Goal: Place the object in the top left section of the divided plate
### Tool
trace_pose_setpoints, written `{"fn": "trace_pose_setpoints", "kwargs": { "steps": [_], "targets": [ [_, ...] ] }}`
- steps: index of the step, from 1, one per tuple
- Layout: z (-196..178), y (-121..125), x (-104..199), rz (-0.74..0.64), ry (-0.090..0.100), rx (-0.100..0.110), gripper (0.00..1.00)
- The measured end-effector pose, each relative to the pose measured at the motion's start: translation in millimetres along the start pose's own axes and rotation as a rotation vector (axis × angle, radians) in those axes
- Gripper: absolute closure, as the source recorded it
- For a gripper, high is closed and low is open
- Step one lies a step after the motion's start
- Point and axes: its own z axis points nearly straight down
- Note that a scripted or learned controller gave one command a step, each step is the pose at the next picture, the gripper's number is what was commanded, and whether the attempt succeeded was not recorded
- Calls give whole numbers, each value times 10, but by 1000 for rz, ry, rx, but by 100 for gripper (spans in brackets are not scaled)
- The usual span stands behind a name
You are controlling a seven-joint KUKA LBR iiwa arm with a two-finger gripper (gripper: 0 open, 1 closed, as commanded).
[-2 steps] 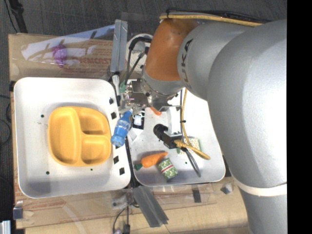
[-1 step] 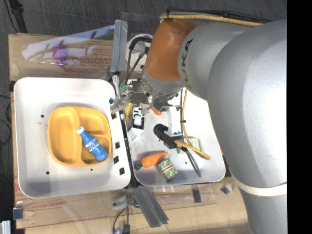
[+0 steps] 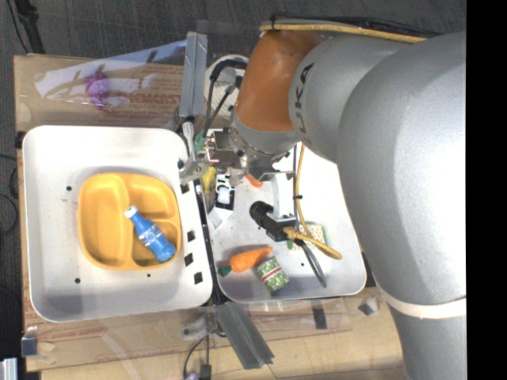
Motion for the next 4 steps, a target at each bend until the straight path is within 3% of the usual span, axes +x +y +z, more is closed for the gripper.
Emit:
{"fn": "trace_pose_setpoints", "kwargs": {
  "steps": [2, 3, 4],
  "targets": [
    [0, 0, 0, 0, 0, 0, 0],
    [-1585, 329, 429, 392, 1, -3, 0],
    [-2310, -205, 908, 416, 1, -5, 0]
  ]
}}
